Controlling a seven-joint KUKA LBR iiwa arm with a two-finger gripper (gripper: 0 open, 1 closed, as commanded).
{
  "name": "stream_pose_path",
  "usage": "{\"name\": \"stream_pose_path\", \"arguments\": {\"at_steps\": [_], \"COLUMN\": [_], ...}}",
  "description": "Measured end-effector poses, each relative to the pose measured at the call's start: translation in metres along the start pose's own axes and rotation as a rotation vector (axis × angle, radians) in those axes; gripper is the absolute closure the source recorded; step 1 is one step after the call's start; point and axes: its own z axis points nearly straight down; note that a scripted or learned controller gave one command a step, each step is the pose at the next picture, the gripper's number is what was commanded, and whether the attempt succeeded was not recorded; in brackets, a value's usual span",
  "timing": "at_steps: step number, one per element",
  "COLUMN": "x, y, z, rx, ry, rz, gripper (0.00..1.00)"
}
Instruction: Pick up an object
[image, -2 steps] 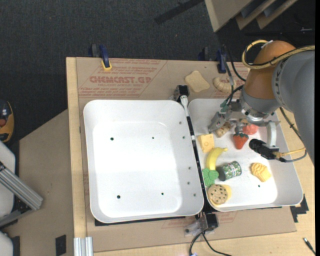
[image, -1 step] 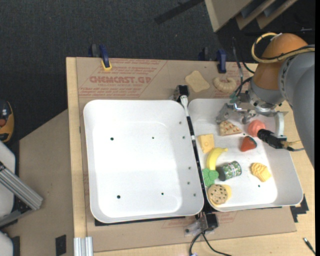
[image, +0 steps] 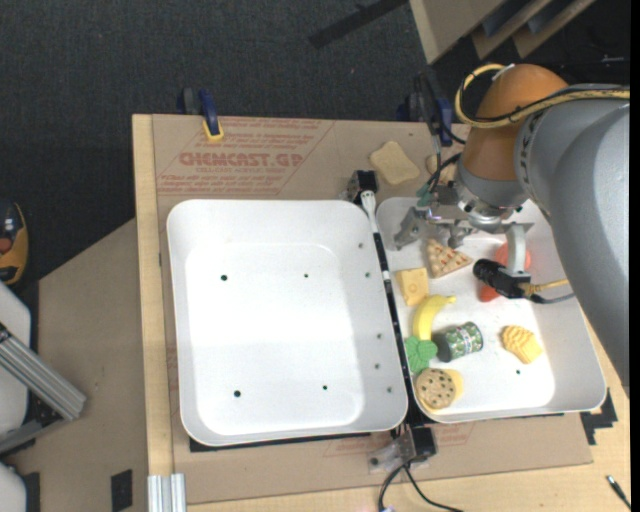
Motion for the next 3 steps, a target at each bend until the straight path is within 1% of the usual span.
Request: {"name": "stream_pose_path", "arguments": {"at_steps": [1, 2, 3], "x": [-0.061, -0.043, -0.073], "y": [0.001, -0.074, -0.08], "z": [-0.09, -0.267, -0.443], "rx": [-0.013, -0.021, -0.024], "ry": [-0.008, -0.006, -0.01], "rz": [0.009, 0.004, 0.006], "gripper": [0.0, 0.0, 0.0]}}
